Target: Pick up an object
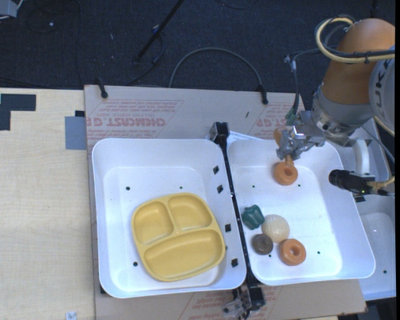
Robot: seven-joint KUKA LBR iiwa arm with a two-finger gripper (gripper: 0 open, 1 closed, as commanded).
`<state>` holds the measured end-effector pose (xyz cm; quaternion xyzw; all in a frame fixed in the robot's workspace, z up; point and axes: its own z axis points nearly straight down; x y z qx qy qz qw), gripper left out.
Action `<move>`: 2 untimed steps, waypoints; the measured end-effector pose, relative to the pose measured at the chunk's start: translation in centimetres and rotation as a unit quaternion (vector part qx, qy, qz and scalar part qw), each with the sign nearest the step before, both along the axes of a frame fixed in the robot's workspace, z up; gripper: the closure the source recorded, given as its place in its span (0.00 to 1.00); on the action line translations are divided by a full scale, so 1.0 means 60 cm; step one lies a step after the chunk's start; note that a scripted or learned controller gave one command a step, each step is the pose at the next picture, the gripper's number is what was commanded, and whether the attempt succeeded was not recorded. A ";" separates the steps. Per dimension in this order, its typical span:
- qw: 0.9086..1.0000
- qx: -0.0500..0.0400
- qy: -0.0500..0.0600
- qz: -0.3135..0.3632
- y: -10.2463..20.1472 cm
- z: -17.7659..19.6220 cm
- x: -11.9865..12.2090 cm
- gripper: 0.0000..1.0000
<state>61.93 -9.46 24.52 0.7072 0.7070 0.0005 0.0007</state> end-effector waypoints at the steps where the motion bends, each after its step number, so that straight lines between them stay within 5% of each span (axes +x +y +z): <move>1: 1.000 0.001 0.003 0.002 0.094 0.001 -0.029 1.00; 2: 1.000 0.001 0.004 0.002 0.193 -0.018 -0.046 1.00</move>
